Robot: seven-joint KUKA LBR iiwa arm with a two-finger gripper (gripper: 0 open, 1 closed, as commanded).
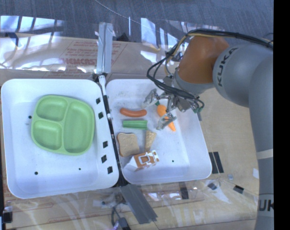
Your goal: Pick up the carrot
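2 white bins sit side by side on the bench. From the camera above, the left bin point(10, 128) carries a green divided plate point(63, 124) with 3 compartments, lying flat near its middle. The right bin point(195, 147) carries the food items. A hot dog point(133, 112) lies near the bin's left wall, with a green bean pod point(135, 124) just below it and roughly parallel. A slice of bread point(128, 143) lies lower, just beside a smaller wedge of bread point(150, 138). An orange and white toy point(145, 159) sits near the bin's front edge.

The carrot point(165, 116) lies in the right half of this bin, toward the back, tilted on a diagonal. The grey arm point(240, 75) reaches in from the right, and its gripper point(165, 110) sits directly over the carrot. 1 metal finger point(151, 97) juts out to the left of the carrot and another lies against its lower end, so the fingers look spread around the carrot rather than pinched on it.
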